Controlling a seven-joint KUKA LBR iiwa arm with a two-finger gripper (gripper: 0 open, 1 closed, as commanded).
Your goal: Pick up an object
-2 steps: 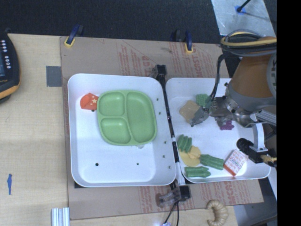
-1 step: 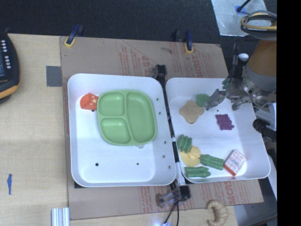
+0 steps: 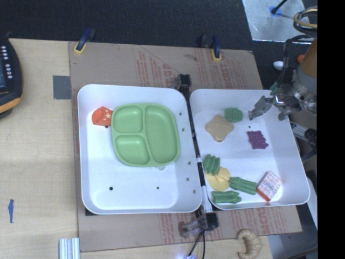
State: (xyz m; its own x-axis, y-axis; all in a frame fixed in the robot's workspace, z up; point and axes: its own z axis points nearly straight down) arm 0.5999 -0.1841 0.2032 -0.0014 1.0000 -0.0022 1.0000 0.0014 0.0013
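My gripper [image 3: 272,109] hangs over the far right corner of the right bin [image 3: 288,161], its fingers spread open with nothing between them. Its left fingertip [image 3: 257,110] sits just right of a small green ridged piece [image 3: 233,114]. A tan cookie-shaped piece [image 3: 219,128] lies left of that, and a purple grape cluster [image 3: 257,140] lies below the gripper. Near the bin's front are green pickles [image 3: 211,164], a yellow piece [image 3: 219,179], two green pods [image 3: 242,185] and a red-and-white packet [image 3: 269,186].
The left bin [image 3: 97,193] holds a green divided plate [image 3: 145,134] and a small red piece [image 3: 101,116] at its far left. A black handset [image 3: 8,74] lies at the bench's left edge. Clamps [image 3: 215,47] grip the cardboard's back edge.
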